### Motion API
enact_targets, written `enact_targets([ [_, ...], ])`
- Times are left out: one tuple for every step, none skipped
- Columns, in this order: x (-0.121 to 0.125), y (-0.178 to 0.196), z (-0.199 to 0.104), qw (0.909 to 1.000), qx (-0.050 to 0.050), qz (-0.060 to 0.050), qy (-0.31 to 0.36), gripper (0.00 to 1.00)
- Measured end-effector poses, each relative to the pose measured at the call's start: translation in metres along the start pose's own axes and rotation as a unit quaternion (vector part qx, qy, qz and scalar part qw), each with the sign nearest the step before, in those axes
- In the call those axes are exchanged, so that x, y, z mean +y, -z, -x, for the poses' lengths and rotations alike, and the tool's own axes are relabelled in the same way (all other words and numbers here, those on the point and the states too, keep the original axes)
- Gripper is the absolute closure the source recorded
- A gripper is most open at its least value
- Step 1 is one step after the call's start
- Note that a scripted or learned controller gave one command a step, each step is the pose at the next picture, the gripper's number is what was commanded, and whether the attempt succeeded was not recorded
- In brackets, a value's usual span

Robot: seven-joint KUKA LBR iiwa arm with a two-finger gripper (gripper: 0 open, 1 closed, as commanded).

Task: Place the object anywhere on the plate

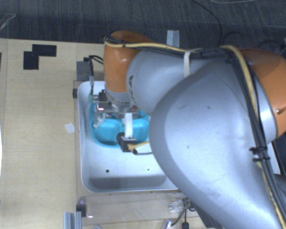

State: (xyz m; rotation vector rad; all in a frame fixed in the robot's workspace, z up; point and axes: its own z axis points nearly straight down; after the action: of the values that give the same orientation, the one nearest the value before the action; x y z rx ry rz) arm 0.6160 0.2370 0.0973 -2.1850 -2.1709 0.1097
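At the left of the frame the desk (33, 151) lay bare apart from black block marks (39, 55) at the upper left and a small white scrap (69, 127) nearer the middle. Right of the scrap sat a white bin (119, 178), and in its upper half a blue plate (105, 131) lay against the left wall. The gripper (112, 112) hung just over the plate's upper edge, the wrist covering it, so I could not tell whether it was spread or pressed together, nor whether the object was in it or where the object lay. The grey arm (205, 142) filled the right of the frame. Judging from this, the step in hand was the set-down. It would go best with a straight, slow descent over the plate's middle rather than its rim, a release only once the object was low, then a vertical lift clear of the bin wall. No brand, label or writing could be read; the black marks were plain shapes.
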Motion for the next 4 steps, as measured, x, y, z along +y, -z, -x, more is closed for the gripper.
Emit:
enact_targets([
  [0.046, 0.044, 0.009, 0.9921, -0.001, 0.042, 0.119, 0.00],
  [0.043, 0.114, 0.013, 0.9941, 0.000, 0.048, 0.097, 0.00],
  [0.042, 0.124, 0.011, 0.9937, 0.000, 0.050, 0.101, 1.00],
  [-0.014, 0.127, 0.068, 0.9945, 0.000, 0.047, 0.094, 1.00],
])
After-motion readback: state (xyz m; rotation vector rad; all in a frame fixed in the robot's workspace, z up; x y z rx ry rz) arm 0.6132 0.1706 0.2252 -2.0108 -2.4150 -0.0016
